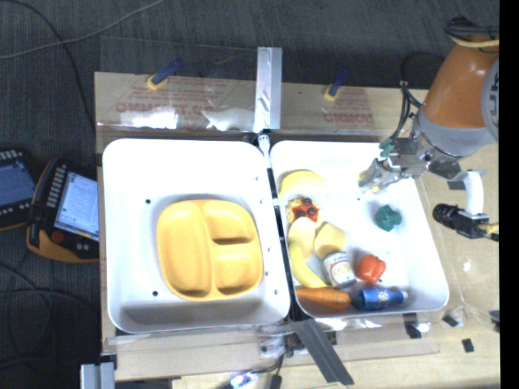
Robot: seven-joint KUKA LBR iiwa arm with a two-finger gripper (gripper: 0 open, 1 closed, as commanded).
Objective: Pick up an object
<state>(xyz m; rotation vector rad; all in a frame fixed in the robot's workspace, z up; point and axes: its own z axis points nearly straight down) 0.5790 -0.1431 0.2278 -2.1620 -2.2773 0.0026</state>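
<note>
Your hand (379, 174) sits at the upper right of the right bin (422, 241), above the teal object (388, 216) and apart from it. You cannot tell its finger state. The banana (302, 258), carrot (323, 299) and blue can (379, 297) crowd the bin's lower left. A yellow tray (209, 245) fills the left bin (130, 217).

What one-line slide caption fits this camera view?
Gripper poised over the right bin near a green toy; yellow tray in the left bin.
</note>
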